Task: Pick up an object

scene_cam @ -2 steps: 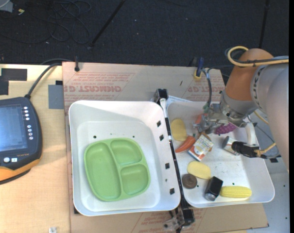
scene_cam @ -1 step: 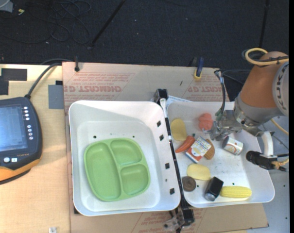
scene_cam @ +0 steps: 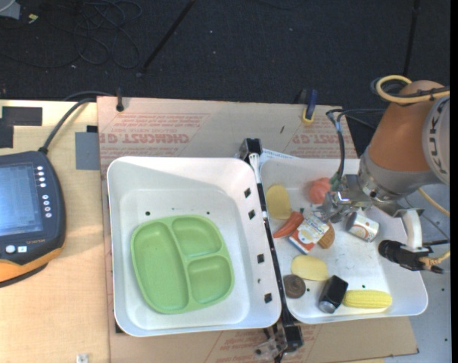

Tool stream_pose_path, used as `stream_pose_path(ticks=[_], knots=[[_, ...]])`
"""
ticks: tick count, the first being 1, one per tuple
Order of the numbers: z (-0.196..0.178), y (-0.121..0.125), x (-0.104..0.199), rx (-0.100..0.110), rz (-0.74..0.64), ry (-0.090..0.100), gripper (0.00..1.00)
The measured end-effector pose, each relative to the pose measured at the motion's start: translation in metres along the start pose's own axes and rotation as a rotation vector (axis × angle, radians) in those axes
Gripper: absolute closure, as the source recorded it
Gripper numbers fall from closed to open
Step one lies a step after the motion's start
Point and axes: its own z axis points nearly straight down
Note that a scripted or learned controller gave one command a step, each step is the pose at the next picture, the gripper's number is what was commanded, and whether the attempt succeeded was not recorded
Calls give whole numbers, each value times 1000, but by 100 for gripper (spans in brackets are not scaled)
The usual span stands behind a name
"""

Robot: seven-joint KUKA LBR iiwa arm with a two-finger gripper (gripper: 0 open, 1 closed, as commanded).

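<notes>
My gripper (scene_cam: 339, 203) hangs low over the middle of the right bin (scene_cam: 410, 297), reaching in from the right. It is just right of a pinkish-red piece (scene_cam: 318, 188) and above a small printed carton (scene_cam: 310, 233). A brown piece (scene_cam: 328, 237) lies against the carton and a small white can (scene_cam: 363, 227) lies to the gripper's right. Also in this bin are a pale yellow piece (scene_cam: 278, 200), a red-orange pepper (scene_cam: 289, 223), a yellow potato-like piece (scene_cam: 310, 268), a brown disc (scene_cam: 294, 286), a black object (scene_cam: 333, 293) and a corn cob (scene_cam: 367, 299).
The left bin (scene_cam: 138, 180) holds a green divided plate (scene_cam: 183, 263). A black divider with clips (scene_cam: 260, 233) separates the two bins. A tablet-like pendant (scene_cam: 17, 203) lies on the bench at the far left.
</notes>
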Motion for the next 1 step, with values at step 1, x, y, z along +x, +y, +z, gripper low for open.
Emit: stream_pose_path(ticks=[1], knots=[[1,0,-1,1,2,-1,0]])
